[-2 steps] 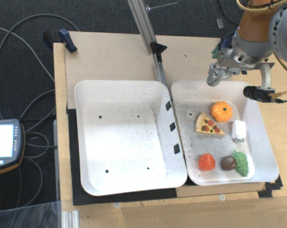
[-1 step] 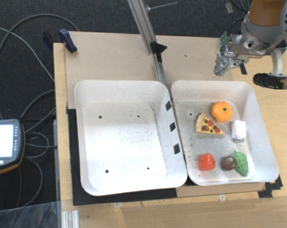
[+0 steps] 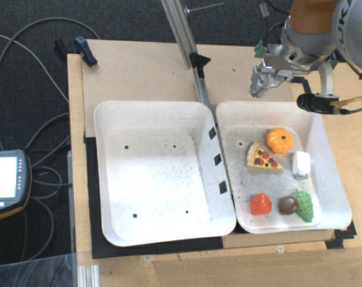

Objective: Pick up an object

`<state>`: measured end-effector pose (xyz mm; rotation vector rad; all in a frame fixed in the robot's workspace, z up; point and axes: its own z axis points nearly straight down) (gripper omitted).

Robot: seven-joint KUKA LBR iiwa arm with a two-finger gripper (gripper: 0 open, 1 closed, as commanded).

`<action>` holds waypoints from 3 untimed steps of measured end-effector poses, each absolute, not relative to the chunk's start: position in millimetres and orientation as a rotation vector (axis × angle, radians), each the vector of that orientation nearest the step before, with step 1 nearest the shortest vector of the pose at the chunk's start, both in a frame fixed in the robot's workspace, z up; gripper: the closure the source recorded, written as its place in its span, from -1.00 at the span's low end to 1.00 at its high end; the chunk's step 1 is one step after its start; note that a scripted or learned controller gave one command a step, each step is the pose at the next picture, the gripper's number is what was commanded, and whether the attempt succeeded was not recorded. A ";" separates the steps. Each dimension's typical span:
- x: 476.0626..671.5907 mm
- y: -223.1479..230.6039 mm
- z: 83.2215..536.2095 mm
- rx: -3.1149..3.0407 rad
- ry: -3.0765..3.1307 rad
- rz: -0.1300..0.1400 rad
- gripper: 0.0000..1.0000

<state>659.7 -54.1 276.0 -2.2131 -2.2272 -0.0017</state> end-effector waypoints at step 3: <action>627.6 86.8 233.5 -2.211 -2.224 0.004 1.00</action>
